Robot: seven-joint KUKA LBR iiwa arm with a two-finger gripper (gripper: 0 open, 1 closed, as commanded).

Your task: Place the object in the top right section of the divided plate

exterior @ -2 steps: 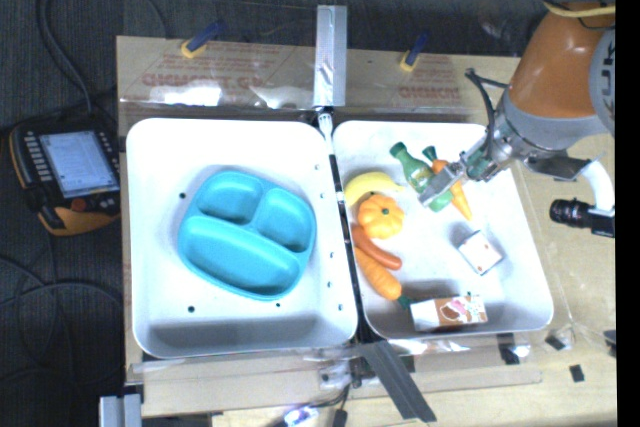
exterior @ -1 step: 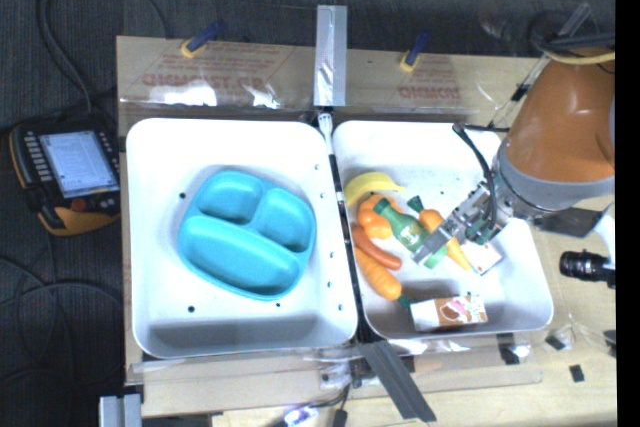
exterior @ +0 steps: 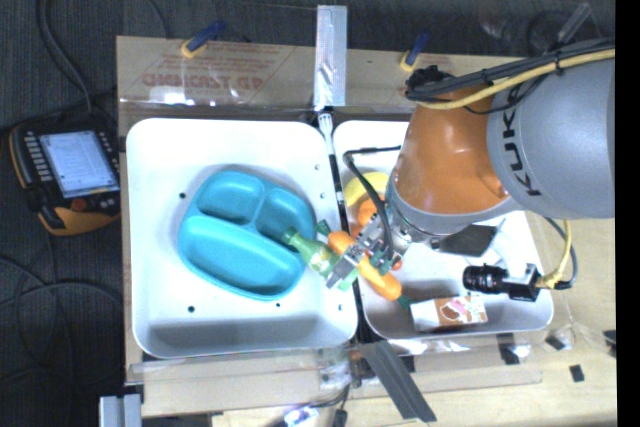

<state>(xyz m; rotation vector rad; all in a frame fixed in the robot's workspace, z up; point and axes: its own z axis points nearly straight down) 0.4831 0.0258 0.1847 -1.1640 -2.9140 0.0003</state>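
Right bin (exterior: 520,320) has a yellow thing (exterior: 368,185), orange carrot (exterior: 378,277), small carton (exterior: 450,312). Arm (exterior: 470,165) leans over the divider toward the blue plate (exterior: 240,230); gripper (exterior: 345,260) fingers' state? Can't tell.

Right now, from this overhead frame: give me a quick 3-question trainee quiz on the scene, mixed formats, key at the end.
1. True or false: the blue divided plate lies in the left bin.
2. Multiple choice: the carrot-like orange item sits
A. on the plate
B. in the right bin, near the divider between bins
C. on the bench outside both bins
3. Fill in: the small carton with a red-brown label lies in the ____ bin, near its front edge.

Key: 1 true; 2 B; 3 right. Note: the gripper hangs over the divider beside a green item at the plate's right edge; whether it holds anything cannot be told.
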